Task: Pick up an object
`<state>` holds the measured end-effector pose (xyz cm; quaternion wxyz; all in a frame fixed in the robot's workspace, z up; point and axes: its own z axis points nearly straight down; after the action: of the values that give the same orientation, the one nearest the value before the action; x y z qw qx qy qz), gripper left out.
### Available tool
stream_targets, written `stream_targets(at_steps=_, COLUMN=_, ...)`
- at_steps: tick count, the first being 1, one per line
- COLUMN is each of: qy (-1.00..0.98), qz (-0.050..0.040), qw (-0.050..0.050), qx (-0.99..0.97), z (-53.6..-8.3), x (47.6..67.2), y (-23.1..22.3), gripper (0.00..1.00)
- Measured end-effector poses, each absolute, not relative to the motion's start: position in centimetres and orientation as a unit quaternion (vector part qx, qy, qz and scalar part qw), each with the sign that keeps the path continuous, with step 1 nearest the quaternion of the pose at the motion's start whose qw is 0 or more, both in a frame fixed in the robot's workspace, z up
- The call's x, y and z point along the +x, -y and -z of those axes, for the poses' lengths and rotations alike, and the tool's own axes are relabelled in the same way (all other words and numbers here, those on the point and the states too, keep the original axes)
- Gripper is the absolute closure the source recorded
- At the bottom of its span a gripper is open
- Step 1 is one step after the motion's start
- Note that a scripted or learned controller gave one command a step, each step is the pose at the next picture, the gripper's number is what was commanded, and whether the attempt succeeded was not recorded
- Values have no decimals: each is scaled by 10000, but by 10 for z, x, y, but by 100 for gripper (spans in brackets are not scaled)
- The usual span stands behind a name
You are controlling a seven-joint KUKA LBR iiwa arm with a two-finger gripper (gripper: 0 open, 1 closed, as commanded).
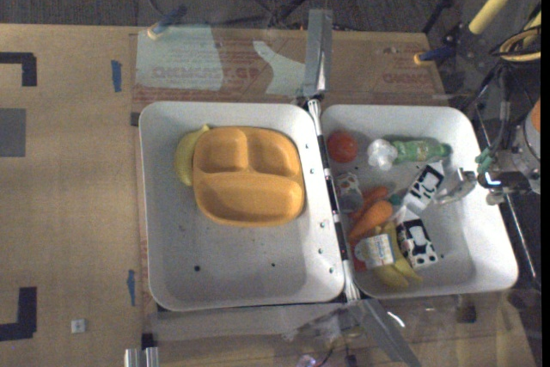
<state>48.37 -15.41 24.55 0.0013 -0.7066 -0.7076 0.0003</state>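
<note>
Tool at right bin's edge, finger state unreadable; likely light, stiff carrot nearby, best pinched across its middle

The two bins are white: the left bin and the right bin. In the left bin lies an orange tray with a yellow banana peeking out on its left side. In the right bin there is a red ball, a green bottle with a white cap end, an orange carrot, a small box that is white with black spots, and a yellow banana at the near side. The counter is light brown, with bits of blue tape and black marks on its left part.
</note>
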Motion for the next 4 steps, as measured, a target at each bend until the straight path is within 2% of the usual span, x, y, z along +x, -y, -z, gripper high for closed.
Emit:
stream_targets(at_steps=1, qy=7878, qz=0, qw=13, qx=-6160, z=-156, x=546, y=134, gripper=0)
stream_targets(at_steps=2, qy=8001, qz=85, qw=-195, qx=-5994, z=-115, x=554, y=124, gripper=0)
stream_targets(at_steps=3, qy=8940, qz=17, qw=-44, qx=-4481, z=-86, x=560, y=108, gripper=0)
stream_targets(at_steps=4, qy=8935, qz=33, qw=-78, qx=-4489, z=-98, x=562, y=109, gripper=100)
